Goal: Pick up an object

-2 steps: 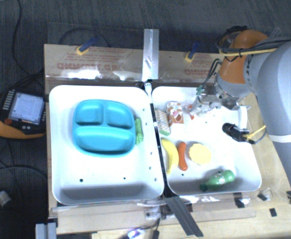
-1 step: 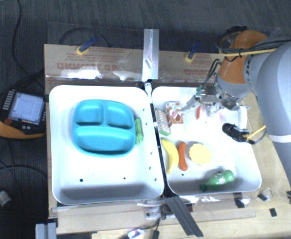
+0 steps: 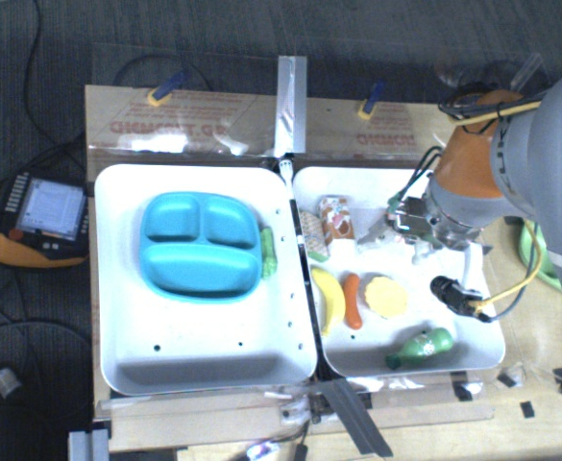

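The right bin (image 3: pixel 482 349) holds several toy foods. A yellow banana (image 3: pixel 330 299) lies by its left wall, with an orange carrot-like stick (image 3: pixel 354 302) beside it and a round yellow piece (image 3: pixel 387 297) to the right of that. A green bottle-shaped item (image 3: pixel 422 346) lies near the front wall. A brown and red packet (image 3: pixel 335 217) and a striped piece (image 3: pixel 312 233) sit at the back left. My gripper (image 3: pixel 397 225) hangs low over the back middle of this bin, just right of the packet and above the round yellow piece. Nothing is visibly held.
The left bin (image 3: pixel 127 353) carries a blue divided plate (image 3: pixel 202 243), with a small green item (image 3: pixel 268 252) against its right side. A dark cable connector (image 3: pixel 451 293) dangles from the wrist over the right bin. A handheld device (image 3: pixel 40 214) lies off the bench at left.
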